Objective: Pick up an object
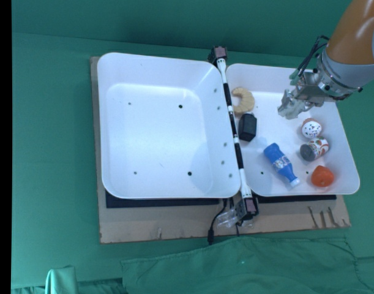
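The right bin [266, 81] holds a tan croissant [242, 100], a black block [247, 127], a blue bottle [280, 163] lying on its side, a white ball with orange marks [311, 128], a grey and orange toy [314, 149] and an orange fruit [322, 176]. My gripper [291, 108] hangs over the upper right part of this bin, right of the croissant and just above-left of the white ball. Nothing shows between its fingers.
The left bin [156, 133] lies beside the right one, joined along a white and black bar [231, 124]. Both rest on a cardboard sheet [174, 225] over green cloth. Cable ends sit at the bar's near end [239, 216].
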{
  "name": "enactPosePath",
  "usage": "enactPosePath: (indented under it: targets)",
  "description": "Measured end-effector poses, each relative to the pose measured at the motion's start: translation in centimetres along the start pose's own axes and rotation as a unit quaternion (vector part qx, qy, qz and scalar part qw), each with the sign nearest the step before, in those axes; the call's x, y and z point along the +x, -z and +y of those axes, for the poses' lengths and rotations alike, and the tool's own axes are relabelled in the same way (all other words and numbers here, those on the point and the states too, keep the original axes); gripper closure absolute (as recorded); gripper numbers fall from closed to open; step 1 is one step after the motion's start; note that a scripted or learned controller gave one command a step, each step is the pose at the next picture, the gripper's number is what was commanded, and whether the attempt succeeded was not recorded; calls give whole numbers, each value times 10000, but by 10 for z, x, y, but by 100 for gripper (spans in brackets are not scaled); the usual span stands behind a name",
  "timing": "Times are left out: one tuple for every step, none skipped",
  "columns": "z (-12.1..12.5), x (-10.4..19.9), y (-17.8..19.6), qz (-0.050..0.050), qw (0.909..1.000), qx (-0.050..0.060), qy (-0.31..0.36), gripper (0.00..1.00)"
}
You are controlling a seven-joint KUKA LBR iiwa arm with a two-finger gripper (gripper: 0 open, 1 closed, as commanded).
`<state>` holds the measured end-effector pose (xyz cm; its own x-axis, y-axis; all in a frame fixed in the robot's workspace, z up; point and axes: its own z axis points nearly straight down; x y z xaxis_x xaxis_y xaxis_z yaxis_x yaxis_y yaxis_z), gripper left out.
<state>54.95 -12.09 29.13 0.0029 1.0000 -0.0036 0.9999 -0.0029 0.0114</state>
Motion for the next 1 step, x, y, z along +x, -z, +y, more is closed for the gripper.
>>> enactPosePath:
  targets:
    - [11,-4,59,0,10000,3,1,100]
